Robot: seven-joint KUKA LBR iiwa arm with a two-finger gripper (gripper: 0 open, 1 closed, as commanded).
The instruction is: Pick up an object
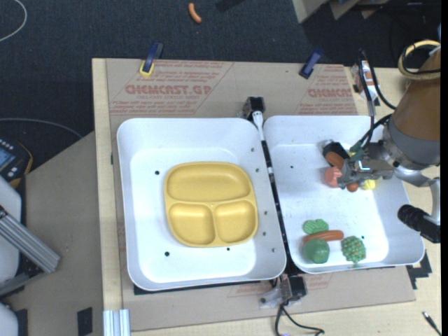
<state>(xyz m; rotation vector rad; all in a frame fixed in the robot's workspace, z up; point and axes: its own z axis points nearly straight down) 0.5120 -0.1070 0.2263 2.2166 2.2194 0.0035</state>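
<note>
The arm comes in from the right, and its gripper is down in the right bin, over the bin's upper middle. Right at the fingers lie small toy foods: a red-orange piece, another orange bit and a yellow bit. I cannot make out whether any of them is between the fingers. Near the bin's front lie a green leafy piece, an orange sausage, a round green piece and a green broccoli-like piece.
The left bin holds a yellow divided plate in its middle. Black clips sit between the bins at the back and front. A small orange piece lies on the dark floor beyond the bench.
</note>
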